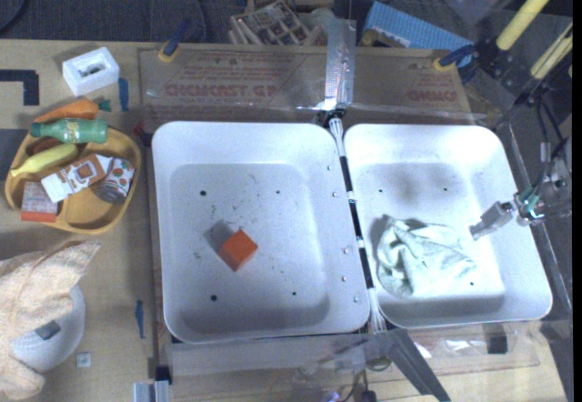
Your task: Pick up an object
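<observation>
Gripper point(482, 226): right side of frame, just beside white cloth point(420, 255) in right bin point(436, 144) | fingers: cannot tell | orange block point(240, 249): left bin point(238, 141) | nothing picked up yet

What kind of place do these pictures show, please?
Probably a robotics lab bench: two shallow white bins side by side, a small orange block, a crumpled white cloth, and cables and clutter behind.

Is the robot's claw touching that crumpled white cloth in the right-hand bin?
Cannot tell. In the camera view the claw tip sits right at the crumpled white cloth's edge, with no plain gap or contact.
</observation>
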